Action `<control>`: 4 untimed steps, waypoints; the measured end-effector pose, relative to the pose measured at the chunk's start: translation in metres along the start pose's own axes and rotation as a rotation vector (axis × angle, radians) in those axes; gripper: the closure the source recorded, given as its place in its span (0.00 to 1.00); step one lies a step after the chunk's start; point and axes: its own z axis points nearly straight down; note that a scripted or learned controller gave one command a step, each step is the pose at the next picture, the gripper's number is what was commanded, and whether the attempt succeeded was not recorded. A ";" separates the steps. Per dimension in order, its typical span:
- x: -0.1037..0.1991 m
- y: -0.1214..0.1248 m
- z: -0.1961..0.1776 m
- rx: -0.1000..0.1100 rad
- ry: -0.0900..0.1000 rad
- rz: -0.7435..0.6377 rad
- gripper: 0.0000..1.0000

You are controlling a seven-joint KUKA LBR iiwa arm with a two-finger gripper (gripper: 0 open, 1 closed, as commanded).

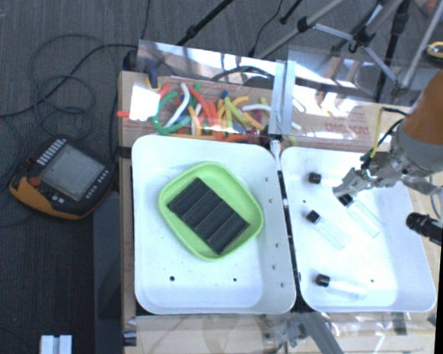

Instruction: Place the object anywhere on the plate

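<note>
Gripper (348, 191) over right bin (395, 301), jaws closed on clear plastic vial w/ black cap (354, 206). Three more capped vials loose in same bin. Left bin (152, 281): glossy green squarish plate (176, 186) w/ dark ribbed slab (207, 215).

From my remote seat I see dark grey carpet (38, 272) filling the frame's left, black cables (58, 75) looping across it, a teach pendant (63, 177) at mid-left, and tripod legs (348, 22) upper right.
</note>
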 end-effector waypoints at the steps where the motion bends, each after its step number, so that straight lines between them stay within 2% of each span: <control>1: 0.103 -0.042 0.000 0.002 0.001 0.034 1.00; 2: 0.162 0.008 -0.019 0.001 -0.001 -0.133 1.00; 3: 0.213 0.013 0.000 0.003 0.000 -0.247 1.00; 4: 0.213 0.014 0.000 0.002 0.000 -0.246 0.00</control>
